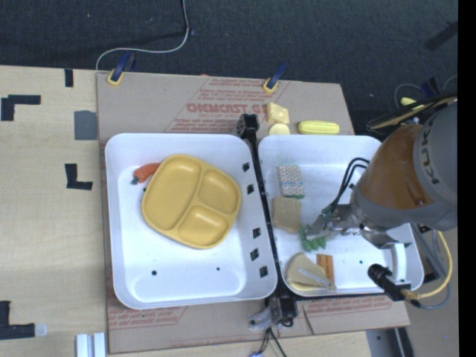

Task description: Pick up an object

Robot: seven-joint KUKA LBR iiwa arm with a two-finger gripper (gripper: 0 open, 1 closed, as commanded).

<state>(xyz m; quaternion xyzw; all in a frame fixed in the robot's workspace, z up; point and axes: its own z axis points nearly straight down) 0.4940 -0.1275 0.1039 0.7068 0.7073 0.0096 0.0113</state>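
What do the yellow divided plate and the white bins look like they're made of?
The yellow divided plate looks like moulded plastic: one even colour, smooth matte surface, rounded compartment ridges. The white bins also seem to be plastic, smooth and slightly glossy with rounded corners, though thin coated metal can't be ruled out.

Red "CHEMCAST" lettering stands on the cardboard sheet [216, 106].

Yellow corn cob [318, 128] and pale yellow pieces [277, 114] on the brown cardboard sheet [171, 103] behind the bins.
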